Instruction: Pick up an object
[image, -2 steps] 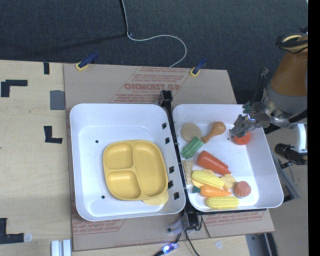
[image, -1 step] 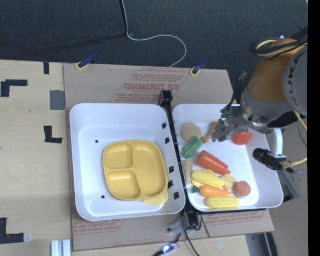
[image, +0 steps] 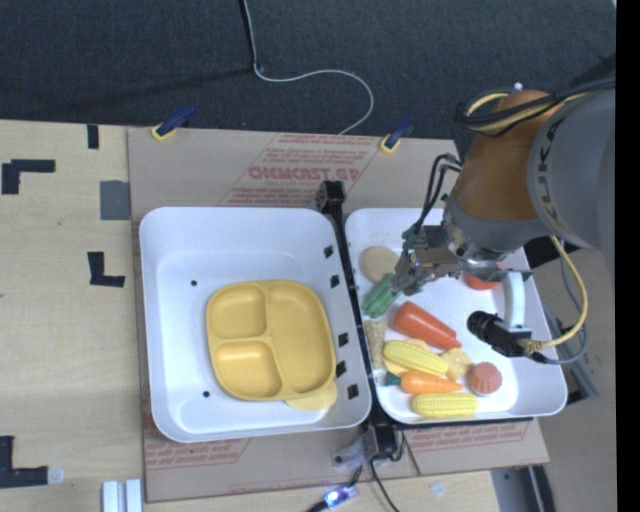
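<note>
We have the gripper (image: 405, 283) low at the right bin's (image: 535, 400) left wall, over the green vegetable (image: 381, 296). Can't tell jaw state from here. Carrot (image: 424, 322) and corn (image: 415, 356) crowd it toward the bin's bottom edge. Best to centre on the green piece, descend straight, close fully, then lift.

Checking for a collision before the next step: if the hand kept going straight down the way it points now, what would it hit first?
Most likely the green vegetable just under the hand, by the right bin's left wall. Depth is unclear from above, so the tan round piece beside it is possible.
</note>
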